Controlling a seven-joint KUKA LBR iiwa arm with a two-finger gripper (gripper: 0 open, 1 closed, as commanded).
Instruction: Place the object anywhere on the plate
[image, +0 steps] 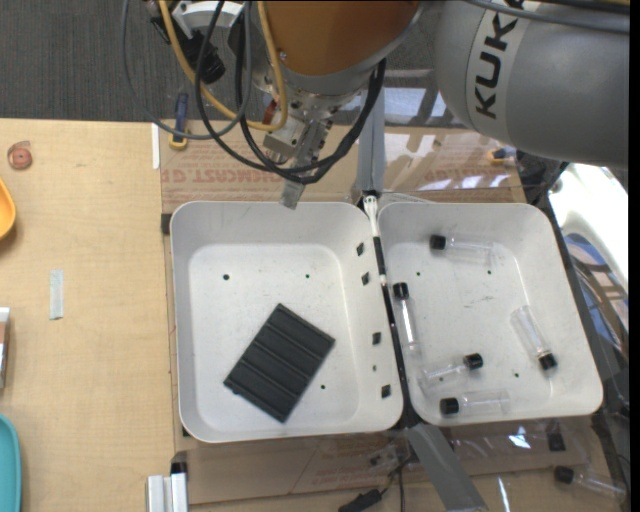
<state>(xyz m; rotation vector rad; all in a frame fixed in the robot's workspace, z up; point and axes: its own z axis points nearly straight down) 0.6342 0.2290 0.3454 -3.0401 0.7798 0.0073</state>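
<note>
Camera view: black plate (279, 361) lies well below the tool (292, 193).

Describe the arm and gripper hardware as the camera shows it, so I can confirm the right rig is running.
A KUKA arm with a smooth grey shell bearing black KUKA lettering, and a glossy orange band above the wrist. Black and yellow cables loop beside the wrist. Below it hangs a small metallic grey gripper.

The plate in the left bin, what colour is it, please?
Black, with ridged grooves, seen best in the camera view.
</note>
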